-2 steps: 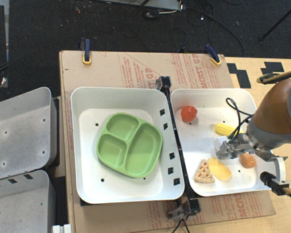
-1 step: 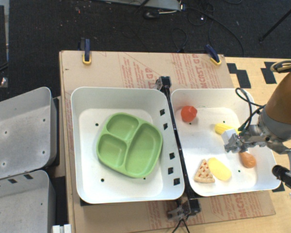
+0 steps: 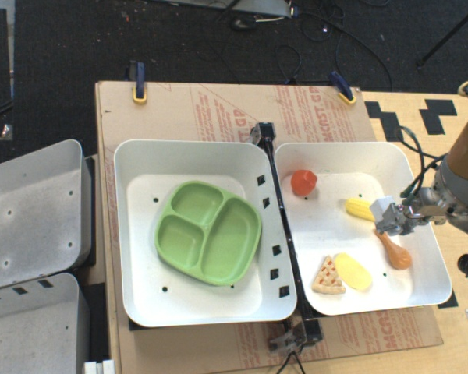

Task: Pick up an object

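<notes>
The right bin (image 3: pixel 421 287) holds a red tomato-like piece (image 3: pixel 303 182) at its far left, a yellow corn cob (image 3: pixel 360 207) in the middle, an orange drumstick (image 3: pixel 395 252) on the right, a yellow lemon-like piece (image 3: pixel 352 272) and a pizza slice (image 3: pixel 326 276) near the front. My gripper (image 3: pixel 388 216) hangs over the right side of this bin, just right of the corn and above the drumstick's thin end. Nothing shows between its fingers.
The left bin (image 3: pixel 140 287) holds a green divided plate (image 3: pixel 209 232). A black divider with clips runs between the bins. Cables trail from the arm at the right edge. Spare white bins (image 3: pixel 31 209) lie to the left of the bench.
</notes>
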You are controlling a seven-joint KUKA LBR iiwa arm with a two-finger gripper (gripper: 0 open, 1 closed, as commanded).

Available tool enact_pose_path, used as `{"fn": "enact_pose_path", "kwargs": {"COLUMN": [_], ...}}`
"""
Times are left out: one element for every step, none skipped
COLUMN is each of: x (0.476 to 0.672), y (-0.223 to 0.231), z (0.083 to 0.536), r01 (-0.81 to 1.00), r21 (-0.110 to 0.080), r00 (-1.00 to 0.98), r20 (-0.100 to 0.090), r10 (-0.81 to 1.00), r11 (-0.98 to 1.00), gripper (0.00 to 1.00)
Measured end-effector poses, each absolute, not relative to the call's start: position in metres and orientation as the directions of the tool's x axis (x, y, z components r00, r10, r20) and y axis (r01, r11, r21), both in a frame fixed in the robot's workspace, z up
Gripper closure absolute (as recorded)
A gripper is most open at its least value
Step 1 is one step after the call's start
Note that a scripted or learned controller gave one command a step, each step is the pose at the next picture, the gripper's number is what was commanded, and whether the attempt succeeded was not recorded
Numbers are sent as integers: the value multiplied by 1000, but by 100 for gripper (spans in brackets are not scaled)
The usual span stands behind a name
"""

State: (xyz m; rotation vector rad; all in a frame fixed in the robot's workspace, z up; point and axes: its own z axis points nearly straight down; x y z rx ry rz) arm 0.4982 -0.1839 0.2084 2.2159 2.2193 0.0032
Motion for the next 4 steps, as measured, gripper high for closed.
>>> {"fn": "enact_pose_path", "kwargs": {"x": [500,522,530,544], "y": [-184,-125,-80,-33], "z": [251,246,240,228], "r01": [1000,1000,1000,1000], "r21": [6,2,-1,-1], "r00": [-3,-8,-7,-8], "r20": [-3,1,1,2], "r10": [1000,1000,1000,1000], "r11": [3,8,7,8], "gripper": [100,100,100,100]}}
